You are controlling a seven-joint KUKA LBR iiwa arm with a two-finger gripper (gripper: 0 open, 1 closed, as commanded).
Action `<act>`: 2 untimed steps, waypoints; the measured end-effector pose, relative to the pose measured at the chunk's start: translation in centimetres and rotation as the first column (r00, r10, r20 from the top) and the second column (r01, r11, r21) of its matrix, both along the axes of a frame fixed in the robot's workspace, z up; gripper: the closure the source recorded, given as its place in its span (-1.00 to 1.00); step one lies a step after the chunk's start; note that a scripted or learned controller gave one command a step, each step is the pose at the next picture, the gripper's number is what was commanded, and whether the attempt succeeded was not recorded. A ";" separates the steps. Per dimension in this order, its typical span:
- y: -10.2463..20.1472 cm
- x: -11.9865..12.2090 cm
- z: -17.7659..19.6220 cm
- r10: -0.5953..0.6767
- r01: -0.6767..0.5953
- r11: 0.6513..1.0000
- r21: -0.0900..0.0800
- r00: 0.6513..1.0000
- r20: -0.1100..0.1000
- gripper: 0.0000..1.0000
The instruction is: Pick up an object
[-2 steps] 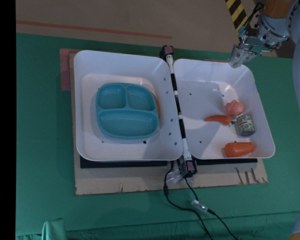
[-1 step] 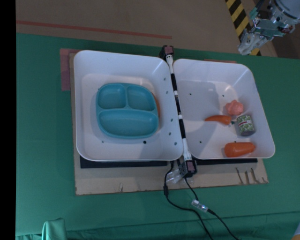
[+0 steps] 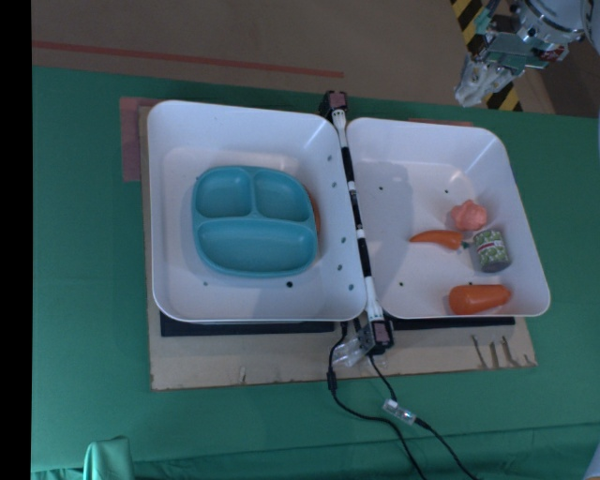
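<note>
The right bin (image 3: 422,159) holds a pink lumpy object (image 3: 467,215), a thin orange carrot (image 3: 438,239), a small can with a patterned label (image 3: 490,250) and a fatter orange carrot (image 3: 478,298), all grouped in its right half. My gripper (image 3: 475,86) hangs high beyond the bin's far right corner, well away from these objects, with nothing between its fingers. Whether its fingers are apart or together is not discernible.
The left bin (image 3: 187,131) holds a teal divided plate (image 3: 253,221). A black-and-white rod (image 3: 354,206) runs between the bins. Cables (image 3: 394,409) trail over the green cloth at the front. Yellow-black hazard tape (image 3: 466,11) marks the floor at the back right.
</note>
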State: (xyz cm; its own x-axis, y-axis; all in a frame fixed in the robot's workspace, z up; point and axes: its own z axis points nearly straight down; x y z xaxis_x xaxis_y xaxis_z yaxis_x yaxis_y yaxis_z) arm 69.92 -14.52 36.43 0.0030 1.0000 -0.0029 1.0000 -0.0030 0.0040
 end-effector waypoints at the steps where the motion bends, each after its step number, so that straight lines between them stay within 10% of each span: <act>1: -1.7 -9.2 -4.8 -0.002 0.002 1.000 0.000 1.000 0.000 1.00; 2: -2.6 -15.6 -10.6 -0.001 0.001 1.000 0.001 1.000 0.000 1.00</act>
State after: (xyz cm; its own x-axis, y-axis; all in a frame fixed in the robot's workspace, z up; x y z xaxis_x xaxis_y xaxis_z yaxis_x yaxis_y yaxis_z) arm 54.29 -17.15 25.81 0.0043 1.0000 -0.0023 1.0000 -0.0043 0.0038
